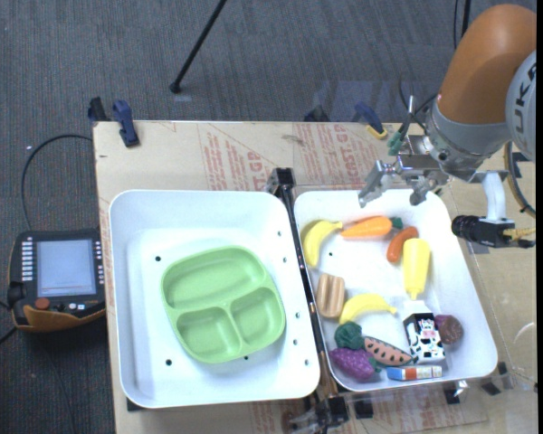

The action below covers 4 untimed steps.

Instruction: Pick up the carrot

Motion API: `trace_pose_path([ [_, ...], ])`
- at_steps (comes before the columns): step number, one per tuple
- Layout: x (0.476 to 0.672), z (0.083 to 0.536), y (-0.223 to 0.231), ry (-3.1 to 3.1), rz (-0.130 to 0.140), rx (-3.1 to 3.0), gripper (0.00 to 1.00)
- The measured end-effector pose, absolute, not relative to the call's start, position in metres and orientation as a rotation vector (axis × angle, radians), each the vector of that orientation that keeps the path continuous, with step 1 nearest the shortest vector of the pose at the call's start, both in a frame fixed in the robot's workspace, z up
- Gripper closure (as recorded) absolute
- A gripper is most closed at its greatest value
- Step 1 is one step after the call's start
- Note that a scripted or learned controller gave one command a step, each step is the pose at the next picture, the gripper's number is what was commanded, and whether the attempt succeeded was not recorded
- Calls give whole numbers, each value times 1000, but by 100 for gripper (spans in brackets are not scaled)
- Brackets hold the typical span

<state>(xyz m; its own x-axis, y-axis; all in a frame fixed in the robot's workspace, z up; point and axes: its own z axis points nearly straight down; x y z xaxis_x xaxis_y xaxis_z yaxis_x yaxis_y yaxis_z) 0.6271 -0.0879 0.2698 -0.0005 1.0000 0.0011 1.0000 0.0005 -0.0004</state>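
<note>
The carrot (366,228) is orange with a green top and lies flat near the far edge of the right bin (481,331), between a banana (315,239) and a red-orange sausage (401,243). My gripper (397,191) hangs over that bin's far rim, just beyond and a little right of the carrot. Its two fingers are spread apart with nothing between them, and it does not touch the carrot.
The right bin also holds a yellow corn cob (417,267), a second banana (366,307), a popsicle (330,295), broccoli (348,334), a watermelon slice (386,349), grapes (353,363) and a milk carton (424,334). A green divided plate (222,303) sits in the left bin (131,242).
</note>
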Motion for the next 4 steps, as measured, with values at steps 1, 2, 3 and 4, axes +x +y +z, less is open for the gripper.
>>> trace_pose_path([
  [1, 638, 108, -148, -2110, 21, -2303, 0],
  [2, 645, 87, -168, -1815, 1, -2559, 0],
  [3, 646, 88, -172, -1739, -3, -2613, 0],
  [4, 647, 98, -171, -1747, -3, -2609, 100],
])
